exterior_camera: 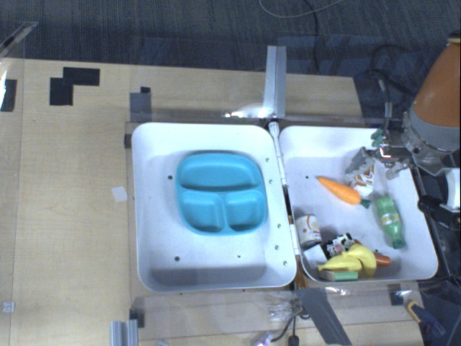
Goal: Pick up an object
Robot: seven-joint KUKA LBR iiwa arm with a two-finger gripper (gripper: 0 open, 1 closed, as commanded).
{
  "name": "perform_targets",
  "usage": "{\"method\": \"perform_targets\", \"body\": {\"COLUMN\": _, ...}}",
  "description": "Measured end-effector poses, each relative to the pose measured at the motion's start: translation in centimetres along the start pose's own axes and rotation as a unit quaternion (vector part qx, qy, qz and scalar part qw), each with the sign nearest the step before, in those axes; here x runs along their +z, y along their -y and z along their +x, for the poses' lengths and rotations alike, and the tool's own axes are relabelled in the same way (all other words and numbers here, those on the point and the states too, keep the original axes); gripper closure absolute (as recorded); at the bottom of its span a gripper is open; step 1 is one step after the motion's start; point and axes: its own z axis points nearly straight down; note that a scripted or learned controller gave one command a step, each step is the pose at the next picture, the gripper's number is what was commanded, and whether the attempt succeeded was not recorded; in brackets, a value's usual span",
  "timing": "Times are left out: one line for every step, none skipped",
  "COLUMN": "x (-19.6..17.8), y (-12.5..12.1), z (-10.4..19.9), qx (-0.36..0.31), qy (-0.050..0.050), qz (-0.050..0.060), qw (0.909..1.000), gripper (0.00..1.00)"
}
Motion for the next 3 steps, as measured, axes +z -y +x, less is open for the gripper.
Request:
{"method": "perform_targets", "body": {"x": 11.4, "y": -3.8, "z": -0.6, "qx": -0.010, "qy": 0.003, "qz": -0.011, "qw": 0.9999, "gripper": 0.00}}
{"method": "perform_targets", "body": {"x": 12.9, "y": -2.3, "z": -1.4, "qx": -0.034, "qy": 0.008, "qz": -0.030, "qw": 0.9989, "gripper": 0.00}}
{"method": "perform_targets", "body": {"x": 12.9, "y": -1.9, "z": -0.6, "qx": -0.092, "qy": 0.012, "qz": -0.030, "qw": 0.9953, "gripper": 0.00}}
